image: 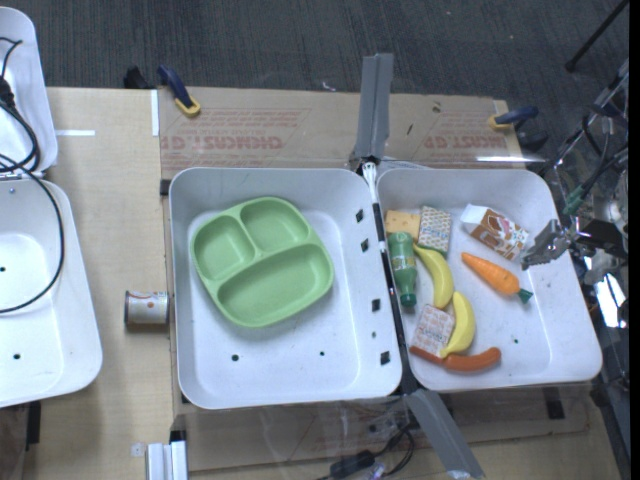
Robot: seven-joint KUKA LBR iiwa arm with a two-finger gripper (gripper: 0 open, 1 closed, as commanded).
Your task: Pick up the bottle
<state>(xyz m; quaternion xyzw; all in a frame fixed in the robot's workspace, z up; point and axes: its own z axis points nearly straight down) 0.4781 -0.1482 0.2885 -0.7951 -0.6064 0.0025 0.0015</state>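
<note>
Lying in right bin (560, 363) along its left wall, green bottle (403, 268), beside a banana (437, 273). Gripper (545, 248) at bin's right rim, well apart; grip state cannot tell.

Place: a robotics lab or test cell.
Counter (110, 168): bare plywood with a cardboard sheet (270, 128) clamped on at 12 o'clock by blue clamps (178, 90).
Bins: two shallow white bins (190, 268) bolted side by side, centre.
Contents: plastic toy food (490, 273) and a green divided plate (262, 260).
Wiring: loose black cable (40, 218) at 9 o'clock; rig hardware (600, 168) at 3 o'clock.
Floor (300, 18): dark carpet, 12 o'clock.
</note>
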